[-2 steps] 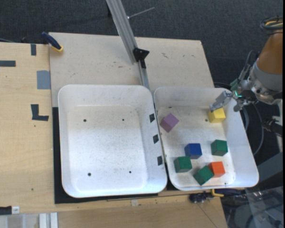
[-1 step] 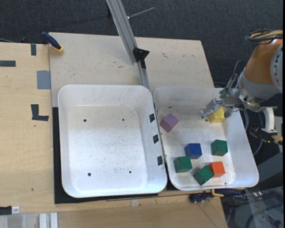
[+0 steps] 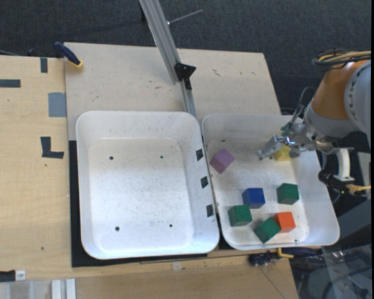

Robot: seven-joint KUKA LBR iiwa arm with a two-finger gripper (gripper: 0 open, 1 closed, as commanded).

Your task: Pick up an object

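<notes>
The right bin (image 3: 243,122) holds several small blocks: a purple one (image 3: 222,161), a blue one (image 3: 254,197), three green ones (image 3: 288,193) (image 3: 240,215) (image 3: 267,229) and an orange one (image 3: 285,220). A yellow block (image 3: 282,155) lies at the bin's far right side, partly hidden under my gripper (image 3: 275,148). The gripper sits low over that yellow block, touching or nearly touching it. Whether the block is held is unclear. The grey arm with its orange band (image 3: 333,95) comes in from the right.
The left bin (image 3: 137,185) stands beside the right one, with a shared raised wall between them. A slanted metal rail (image 3: 165,36) runs down to the bins' far edge. The blue, green and orange blocks cluster at the right bin's near side.
</notes>
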